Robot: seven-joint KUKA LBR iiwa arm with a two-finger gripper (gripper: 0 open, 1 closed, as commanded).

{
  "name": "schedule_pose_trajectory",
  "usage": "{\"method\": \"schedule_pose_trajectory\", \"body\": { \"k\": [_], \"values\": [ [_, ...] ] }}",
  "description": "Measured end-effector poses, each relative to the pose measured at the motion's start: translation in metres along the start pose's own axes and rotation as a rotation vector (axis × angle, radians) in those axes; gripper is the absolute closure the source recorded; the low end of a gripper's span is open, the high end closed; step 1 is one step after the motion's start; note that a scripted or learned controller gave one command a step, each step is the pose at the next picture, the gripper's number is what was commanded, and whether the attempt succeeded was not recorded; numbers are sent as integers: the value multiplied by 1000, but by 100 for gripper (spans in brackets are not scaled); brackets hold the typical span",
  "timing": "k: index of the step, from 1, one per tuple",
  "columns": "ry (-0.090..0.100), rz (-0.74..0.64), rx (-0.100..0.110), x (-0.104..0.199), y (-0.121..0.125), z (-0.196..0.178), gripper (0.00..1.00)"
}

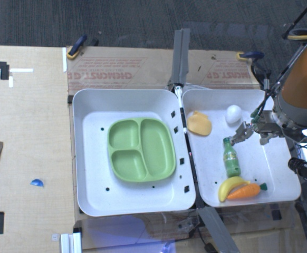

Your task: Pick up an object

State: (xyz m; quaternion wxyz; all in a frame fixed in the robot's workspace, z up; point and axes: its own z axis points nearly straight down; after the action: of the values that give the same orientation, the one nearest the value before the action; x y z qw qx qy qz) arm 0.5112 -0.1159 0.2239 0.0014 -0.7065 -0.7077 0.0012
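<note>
I see green tray (142,149) in left bin (85,157); right bin (280,183) holds bottle (230,159), banana (228,186), carrot (246,191), egg (233,114). Gripper (247,132) above bottle, fingers apart, holding nothing. My read: nothing picked yet, grasp and lift remain.

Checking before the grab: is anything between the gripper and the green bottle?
Nothing visible. The gripper hangs just above the top of the bottle; the egg lies behind it, and the banana past the bottle's base.
</note>
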Motion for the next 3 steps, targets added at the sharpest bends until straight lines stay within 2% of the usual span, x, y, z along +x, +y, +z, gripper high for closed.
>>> {"method": "schedule_pose_trajectory", "body": {
  "k": [1, 2, 3],
  "values": [
    [-1, -52, -4, -7, 36, 132, 0],
    [0, -47, -2, -8, 35, 124, 100],
    [0, -80, -2, -33, 0, 133, 100]
  ]
}}
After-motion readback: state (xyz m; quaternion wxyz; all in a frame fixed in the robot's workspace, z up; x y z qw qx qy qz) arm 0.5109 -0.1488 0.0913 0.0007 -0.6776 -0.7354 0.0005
